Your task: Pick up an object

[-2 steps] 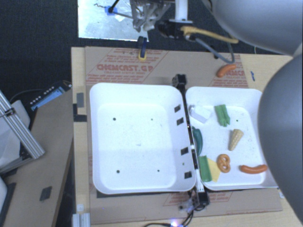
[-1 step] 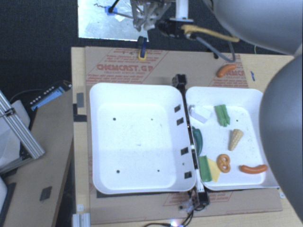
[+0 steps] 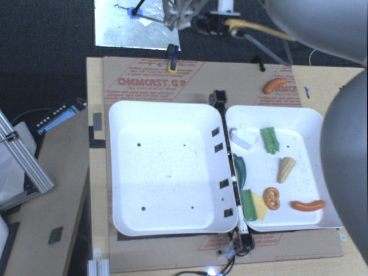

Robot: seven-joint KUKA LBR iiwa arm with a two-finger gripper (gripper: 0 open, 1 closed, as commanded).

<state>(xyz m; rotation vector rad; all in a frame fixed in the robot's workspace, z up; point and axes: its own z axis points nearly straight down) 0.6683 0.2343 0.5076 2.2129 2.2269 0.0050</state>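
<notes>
The toy sausage (image 3: pixel 307 205) is lying in the right bin (image 3: pixel 315 121), right of the pretzel (image 3: pixel 271 198), long axis crosswise, nearest the arm (image 3: pixel 348 171); hand state: cannot tell.

The brown sheet (image 3: pixel 150 73) under the bins carries red printed lettering that reads roughly "CHEMCAST GP". The same red print repeats elsewhere on it, too small to read

This was a robotics lab. The bench (image 3: pixel 98 154) carried a protective sheet printed CHEMCAST GP (image 3: pixel 150 81), with two shallow white bins (image 3: pixel 167 165) clipped side by side on it, and aluminium framing (image 3: pixel 20 154) stood at its left. Cables (image 3: pixel 259 30) and clamped hardware (image 3: pixel 178 7) hung over dark carpet (image 3: pixel 46 50), and the grey robot arm (image 3: pixel 345 171) loomed on the right.
</notes>
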